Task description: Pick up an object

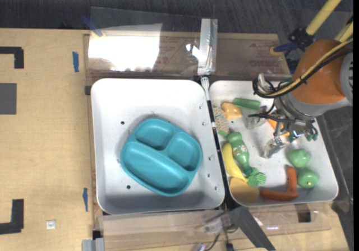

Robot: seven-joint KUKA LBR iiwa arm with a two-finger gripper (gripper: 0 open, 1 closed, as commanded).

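Nearest to the lens, along the bottom edge: wooden bench front point(168, 224) under both bins.

Biggest: shallow white left bin point(112, 104), holding a teal plastic plate with three compartments point(161, 154), tilted a little, near the middle.

Next: shallow white right bin point(328, 174), touching the left bin along the divider, full of plastic toy food.

Grey arm with orange band point(321, 70) coming from the right, over the right bin's far corner.

Two-finger metal gripper point(279, 142) low over the middle of the right bin, among the toys; fingers open or closed, cannot tell, nothing clearly seen between them.

Yellow toy banana point(231, 164) by the divider. Red toy sausage point(279, 193) at the near wall. Green round toy fruit point(299, 157) just right of the gripper, apart from it.
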